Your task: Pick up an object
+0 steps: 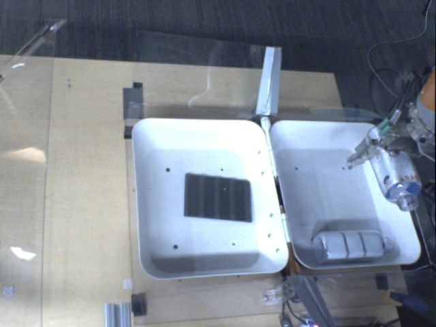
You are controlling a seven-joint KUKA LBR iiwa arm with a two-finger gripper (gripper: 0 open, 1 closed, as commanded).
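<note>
You see two candidates: a dark ribbed rectangular pad (218,197) lying flat mid-floor in the left bin (146,182), and a grey ridged block (348,245) against the lower wall of the right bin (306,148), toward the frame's lower right. The gripper (361,157) hovers over the right bin's upper right; whether it is open you cannot tell. Both bins rest on a pale wooden bench (75,203), with dark carpet (170,5) along the top.

Pale wood bench (75,203); dark carpet floor (204,5) beyond; clear acrylic panel (27,148) at left.
</note>
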